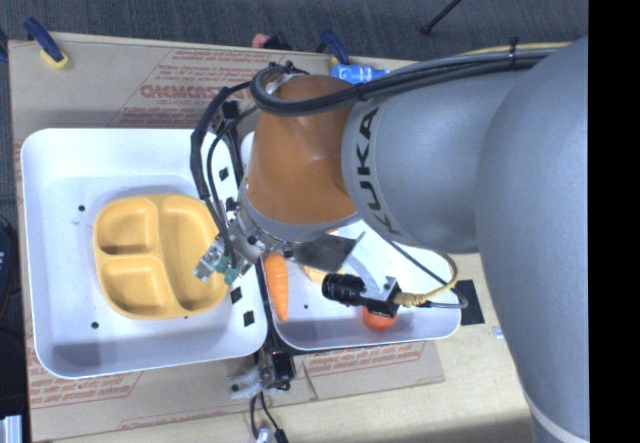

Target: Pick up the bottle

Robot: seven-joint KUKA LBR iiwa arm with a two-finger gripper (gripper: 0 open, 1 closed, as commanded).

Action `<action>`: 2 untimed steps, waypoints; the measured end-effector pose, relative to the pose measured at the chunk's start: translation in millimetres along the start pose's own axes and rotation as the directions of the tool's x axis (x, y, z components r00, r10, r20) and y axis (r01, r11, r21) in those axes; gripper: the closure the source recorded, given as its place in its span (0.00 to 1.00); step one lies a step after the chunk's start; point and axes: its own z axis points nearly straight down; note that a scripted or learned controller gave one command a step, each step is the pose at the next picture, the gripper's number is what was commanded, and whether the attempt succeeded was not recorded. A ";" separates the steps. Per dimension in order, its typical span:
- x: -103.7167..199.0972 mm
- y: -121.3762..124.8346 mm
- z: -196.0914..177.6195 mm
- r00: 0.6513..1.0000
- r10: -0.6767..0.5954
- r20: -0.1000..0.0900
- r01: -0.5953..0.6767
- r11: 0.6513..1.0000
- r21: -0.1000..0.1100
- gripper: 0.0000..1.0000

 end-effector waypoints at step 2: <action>-9.3 -8.6 -3.3 0.999 -0.054 0.000 0.054 0.999 -0.001 1.00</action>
